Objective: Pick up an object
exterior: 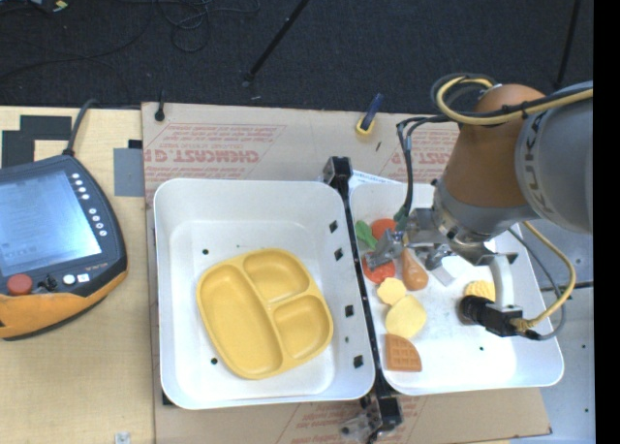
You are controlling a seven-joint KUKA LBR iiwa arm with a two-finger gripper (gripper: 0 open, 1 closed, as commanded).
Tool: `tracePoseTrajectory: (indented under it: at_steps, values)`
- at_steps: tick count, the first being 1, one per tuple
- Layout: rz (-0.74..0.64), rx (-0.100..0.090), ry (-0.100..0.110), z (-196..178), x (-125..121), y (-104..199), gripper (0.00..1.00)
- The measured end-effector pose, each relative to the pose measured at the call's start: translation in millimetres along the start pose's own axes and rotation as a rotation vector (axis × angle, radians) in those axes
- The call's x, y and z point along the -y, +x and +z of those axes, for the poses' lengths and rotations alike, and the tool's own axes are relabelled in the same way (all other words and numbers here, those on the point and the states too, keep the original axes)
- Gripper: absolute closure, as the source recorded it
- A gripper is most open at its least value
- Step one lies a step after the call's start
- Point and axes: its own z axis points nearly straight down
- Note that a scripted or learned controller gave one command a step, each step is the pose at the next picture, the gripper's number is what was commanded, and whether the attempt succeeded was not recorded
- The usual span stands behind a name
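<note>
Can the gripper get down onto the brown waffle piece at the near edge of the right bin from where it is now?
Probably yes. The waffle piece lies flat with open bin floor to its right; only the yellow piece sits close behind it. The gripper is in the same bin.

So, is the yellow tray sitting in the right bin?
No, the yellow tray lies in the left bin; the right bin holds small food pieces.

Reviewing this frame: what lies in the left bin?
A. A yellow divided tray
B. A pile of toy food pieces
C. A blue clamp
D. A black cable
A: the yellow divided tray, with three compartments, lies alone in the left bin; the toy food pieces are in the right bin.
</note>
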Motion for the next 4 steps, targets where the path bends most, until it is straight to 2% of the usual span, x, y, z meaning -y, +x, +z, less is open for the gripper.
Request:
tracePoseTrajectory:
  at_steps: [1, 2, 3, 4]
  values:
    - [0.017, 0.004, 0.005, 73, 47, -55, 0.00]
    - [0.020, 0.004, 0.000, 59, 44, -55, 1.00]
    - [0.006, 0.005, -0.011, -5, -3, 7, 1.00]
    - [0.016, 0.008, -0.014, -108, 34, -35, 1.00]
